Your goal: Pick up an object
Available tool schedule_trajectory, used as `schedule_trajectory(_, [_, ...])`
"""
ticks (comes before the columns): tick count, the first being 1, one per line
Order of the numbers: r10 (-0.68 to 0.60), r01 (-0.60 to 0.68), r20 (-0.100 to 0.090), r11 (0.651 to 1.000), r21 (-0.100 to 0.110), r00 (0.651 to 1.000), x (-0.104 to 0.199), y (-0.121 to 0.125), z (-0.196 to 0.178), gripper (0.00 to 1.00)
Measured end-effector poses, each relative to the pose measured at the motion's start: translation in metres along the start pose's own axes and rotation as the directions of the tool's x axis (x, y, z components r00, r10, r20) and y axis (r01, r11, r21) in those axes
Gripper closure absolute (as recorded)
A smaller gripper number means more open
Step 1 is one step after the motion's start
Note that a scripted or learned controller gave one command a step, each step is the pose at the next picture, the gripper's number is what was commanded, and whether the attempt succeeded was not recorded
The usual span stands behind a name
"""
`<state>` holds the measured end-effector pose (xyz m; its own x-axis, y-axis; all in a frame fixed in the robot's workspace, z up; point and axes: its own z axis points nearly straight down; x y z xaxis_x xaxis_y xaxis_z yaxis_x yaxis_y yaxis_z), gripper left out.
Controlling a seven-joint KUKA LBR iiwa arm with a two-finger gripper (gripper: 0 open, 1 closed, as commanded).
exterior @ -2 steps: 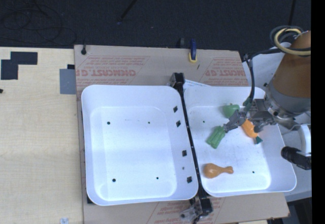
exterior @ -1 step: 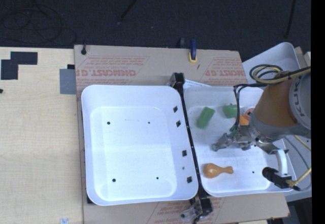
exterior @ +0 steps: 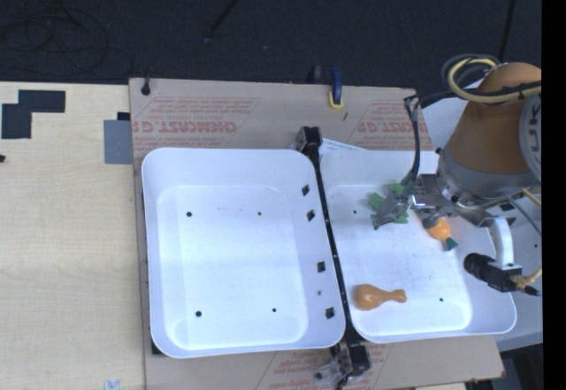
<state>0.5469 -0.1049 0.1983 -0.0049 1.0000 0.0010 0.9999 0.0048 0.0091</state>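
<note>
Orange pear-shaped toy (exterior: 379, 295) (right bin (exterior: 495, 317)), well below gripper (exterior: 389, 213).

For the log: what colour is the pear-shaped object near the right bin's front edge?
Orange-tan, pear-shaped object, seen clearly in the camera view.

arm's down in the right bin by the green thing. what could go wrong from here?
1. The gripper sits at the green object, but the view doesn't show the object between its fingers, so the grab could come up empty.
2. A small orange piece lies close under the wrist and could get knocked or dragged.
3. The orange pear-shaped toy near the front of the right bin is far off and probably safe.
</note>
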Motion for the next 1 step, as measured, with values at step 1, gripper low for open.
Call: schedule_trajectory(1, [0.008,-0.008,0.008,1.0,-0.002,1.0,-0.0694,0.0339,-0.0901,0.0])
